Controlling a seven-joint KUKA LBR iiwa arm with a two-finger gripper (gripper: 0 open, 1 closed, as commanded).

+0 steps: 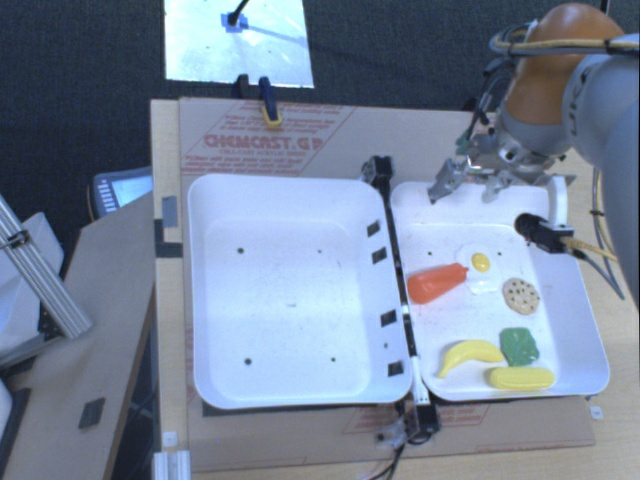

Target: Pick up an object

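My gripper [467, 188] hangs over the far end of the right bin [585, 313], open, with nothing between its fingers. Below it in that bin lie a fried egg [478, 264] and an orange carrot [436, 283] near the left wall. A round cookie [520, 295] sits to the right of them. At the near end are a yellow banana [470, 355], a green leafy piece [519, 345] and a yellow corn cob [521, 377]. The gripper is apart from all of them.
The left bin [290, 288] adjoins the right one along a divider with black clips [390, 268]. Both rest on a cardboard sheet [270, 138] held by a yellow-and-black clamp [268, 103]. A metal plate [238, 28] lies behind.
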